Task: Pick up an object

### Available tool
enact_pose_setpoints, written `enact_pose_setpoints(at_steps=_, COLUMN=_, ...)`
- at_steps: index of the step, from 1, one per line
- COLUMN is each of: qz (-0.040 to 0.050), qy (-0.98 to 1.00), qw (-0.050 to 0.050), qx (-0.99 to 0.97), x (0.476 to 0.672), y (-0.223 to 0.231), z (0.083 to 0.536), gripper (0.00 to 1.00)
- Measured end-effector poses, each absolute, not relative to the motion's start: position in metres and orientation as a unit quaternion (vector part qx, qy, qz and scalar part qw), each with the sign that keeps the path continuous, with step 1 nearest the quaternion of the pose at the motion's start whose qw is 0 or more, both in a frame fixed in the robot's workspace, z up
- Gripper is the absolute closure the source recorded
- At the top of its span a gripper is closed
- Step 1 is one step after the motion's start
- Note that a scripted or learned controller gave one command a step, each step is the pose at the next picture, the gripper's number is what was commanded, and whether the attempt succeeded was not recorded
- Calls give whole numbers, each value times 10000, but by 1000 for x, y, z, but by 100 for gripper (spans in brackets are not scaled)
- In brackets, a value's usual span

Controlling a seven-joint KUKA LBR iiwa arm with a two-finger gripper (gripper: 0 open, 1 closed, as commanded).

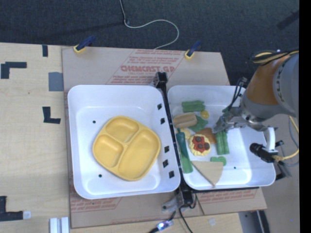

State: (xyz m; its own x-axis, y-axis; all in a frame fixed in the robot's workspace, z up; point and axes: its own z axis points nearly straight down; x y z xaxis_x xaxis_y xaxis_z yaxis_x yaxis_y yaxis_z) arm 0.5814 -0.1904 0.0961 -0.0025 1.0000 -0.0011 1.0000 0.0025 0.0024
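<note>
The gripper (219,126) is down in the right bin (252,178), hovering over the toy food by a green piece (221,142) and the pizza slice (200,144). Jaws — can't tell. Nothing lifted yet; the grab is left.

Yellow divided plate (127,147) in left white bin (82,110), cardboard sheet (141,67) under both bins with blue-yellow clamps (84,43) at its top edge, white cable (146,23) looping over dark carpet (48,8) above.

"CHEMCAST GP" on cardboard sheet (141,64)
</note>
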Motion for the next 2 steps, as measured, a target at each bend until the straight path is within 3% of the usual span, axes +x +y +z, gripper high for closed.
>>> enact_pose_setpoints(at_steps=2, qz=6, qy=7073, qw=20, qx=7069, x=580, y=-202, z=204, gripper=100)
